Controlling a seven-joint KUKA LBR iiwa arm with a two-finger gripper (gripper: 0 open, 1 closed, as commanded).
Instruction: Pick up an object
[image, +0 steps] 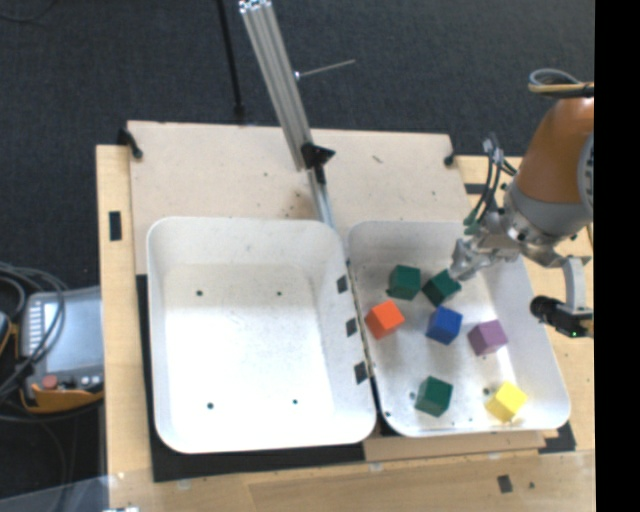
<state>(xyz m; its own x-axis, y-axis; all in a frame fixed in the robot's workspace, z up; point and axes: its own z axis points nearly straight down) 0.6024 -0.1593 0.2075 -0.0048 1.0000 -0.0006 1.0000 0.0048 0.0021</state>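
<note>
Two white bins are seen side by side on the bench. The left bin (250, 330) is the bigger one. The right bin (530, 330) has seven small blocks in it.

A dark green block (441, 288) is seen near the far edge of the right bin, about in the middle of that edge. The gripper (462, 268) is placed right at this block, at its upper right side. It cannot be told whether the block is grasped or only touched, because the tips are too small and blurred. The grey arm with its orange band (556, 150) is seen at the right edge of the bench, leaning in over the far right corner of the bin.

Another green block (404, 281) is set just to the left of the dark green one. An orange block (385, 318) is found near the left wall of the bin. A blue block (444, 325) is seen in the middle, just below the dark green block. A purple block (486, 337) is set to the right of the blue one. A third green block (434, 395) is found near the near edge. A yellow block (506, 401) is seen by the near right corner.
</note>
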